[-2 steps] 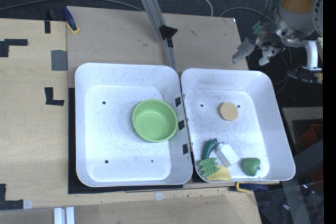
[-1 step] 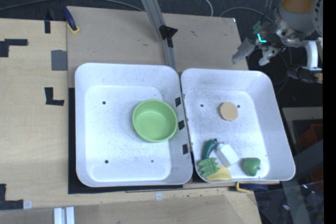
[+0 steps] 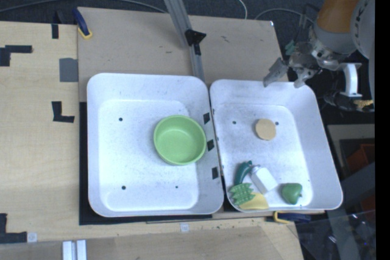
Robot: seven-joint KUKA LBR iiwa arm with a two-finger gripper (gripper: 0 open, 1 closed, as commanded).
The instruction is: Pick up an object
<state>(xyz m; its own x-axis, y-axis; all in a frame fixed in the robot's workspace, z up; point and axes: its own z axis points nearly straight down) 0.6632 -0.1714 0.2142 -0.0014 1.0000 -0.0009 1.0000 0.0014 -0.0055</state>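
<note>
My gripper (image 3: 286,77) hangs over the far right corner of the right bin (image 3: 323,143), its two fingers spread apart and open with nothing between them. Below it in the right bin lies a flat tan disc (image 3: 265,129). At that bin's near edge sit a dark green piece (image 3: 243,172), a white block (image 3: 264,180), a yellow and green toy (image 3: 247,197) and a small green lump (image 3: 292,192). A light green bowl (image 3: 179,140) rests in the left bin (image 3: 109,131).
A grey metal pole (image 3: 177,9) slants down from the top to the gap between the bins. Cables run over the dark floor behind the bench. The arm's orange band (image 3: 347,3) stands at the top right.
</note>
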